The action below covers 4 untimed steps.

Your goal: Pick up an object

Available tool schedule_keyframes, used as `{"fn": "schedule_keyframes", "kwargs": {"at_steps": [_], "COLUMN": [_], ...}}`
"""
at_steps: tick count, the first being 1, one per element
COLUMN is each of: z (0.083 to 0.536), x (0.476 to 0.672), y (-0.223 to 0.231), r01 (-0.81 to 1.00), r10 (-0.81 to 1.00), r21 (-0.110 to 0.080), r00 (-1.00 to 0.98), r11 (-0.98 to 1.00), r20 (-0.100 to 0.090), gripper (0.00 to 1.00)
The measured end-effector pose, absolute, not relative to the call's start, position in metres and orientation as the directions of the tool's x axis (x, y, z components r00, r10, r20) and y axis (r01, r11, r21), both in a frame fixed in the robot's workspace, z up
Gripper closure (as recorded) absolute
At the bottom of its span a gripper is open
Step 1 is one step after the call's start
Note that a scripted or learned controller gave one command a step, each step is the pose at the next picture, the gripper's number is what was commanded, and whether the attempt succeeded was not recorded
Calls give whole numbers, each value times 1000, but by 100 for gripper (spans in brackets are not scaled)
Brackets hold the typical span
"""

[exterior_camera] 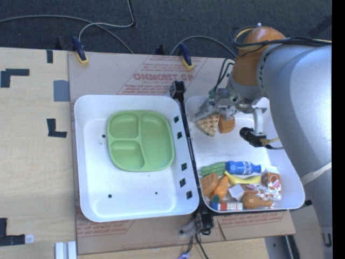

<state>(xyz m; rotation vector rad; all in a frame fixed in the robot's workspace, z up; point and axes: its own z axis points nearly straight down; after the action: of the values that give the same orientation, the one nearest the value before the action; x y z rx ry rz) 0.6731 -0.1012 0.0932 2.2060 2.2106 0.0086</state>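
Dark carpet lies beyond the far edge of the counter (pixel 32 107), across which several cables run toward two clamps, one blue and yellow (pixel 80 51) and one near the middle (pixel 185 58). Cardboard sheeting (pixel 156 74) covers the counter under both bins.

Left bin (pixel 86 161): holds a green divided plate (pixel 140 140), lying flat toward its far half. Small dark marks dot the bin floor near its front edge.

Right bin (pixel 285 171): contents are crowded along its front edge. Noted there are a blue bottle (pixel 243 168) lying on its side, a yellow banana (pixel 242 179) just beneath it, a green item (pixel 213 169) to the left of the bottle, an orange carrot-like piece (pixel 220 186), and a brown piece (pixel 255 200) near the front right corner. These touch or overlap one another; individual boundaries are hard to separate.

Arm (pixel 302 101): grey, reaching over the right bin's right edge, with the orange band (pixel 253 58) above the far end of that bin. A black cylindrical part (pixel 252 137) hangs beside it.

Pincer (pixel 216 111): positioned low over the far left corner of the right bin. A tan, wedge-shaped item (pixel 208 125) and a rounded brown piece (pixel 226 124) lie side by side directly beneath and just in front of it. Whether either is gripped cannot be told.
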Motion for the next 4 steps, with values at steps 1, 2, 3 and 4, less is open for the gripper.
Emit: {"fn": "schedule_keyframes", "kwargs": {"at_steps": [1,2,3,4], "z": [103,185,202,202], "x": [674,631,571,571], "y": [-101,-15,7,7], "r01": [1000,1000,1000,1000], "r10": [1000,1000,1000,1000], "r21": [18,0,-2,-2], "r00": [-3,-3,-2,-1], "r11": [3,3,2,1], "r20": [-9,1,0,0], "gripper": [100,100,100,0]}}
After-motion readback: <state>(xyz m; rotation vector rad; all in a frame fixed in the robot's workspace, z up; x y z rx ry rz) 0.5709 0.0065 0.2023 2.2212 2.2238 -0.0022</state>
